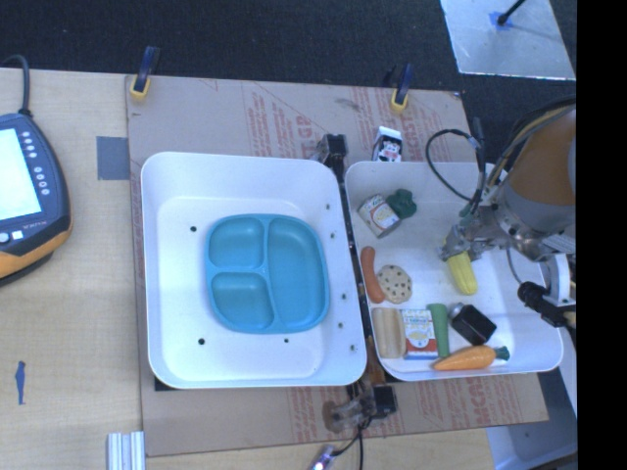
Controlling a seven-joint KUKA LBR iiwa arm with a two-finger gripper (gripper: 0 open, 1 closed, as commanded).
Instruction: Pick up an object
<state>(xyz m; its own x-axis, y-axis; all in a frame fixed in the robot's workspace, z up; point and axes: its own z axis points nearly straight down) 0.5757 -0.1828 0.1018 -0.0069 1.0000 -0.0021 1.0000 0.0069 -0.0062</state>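
The plate [266, 272] lies in the left bin [167, 351]; the corn [461, 273] and carrot [466, 358] lie in the right bin [534, 355].

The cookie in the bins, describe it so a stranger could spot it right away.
Look in the right bin, near its left wall. The cookie lies flat beside the reddish sausage. It alone is round, pale tan, and dotted with dark chips.

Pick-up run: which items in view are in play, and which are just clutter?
In play:
pincer over the right bin
yellow corn beneath it
carrot, cookie, sausage, black block

Clutter:
left bin with the blue divided plate
pendant on the bench
yellow clamps
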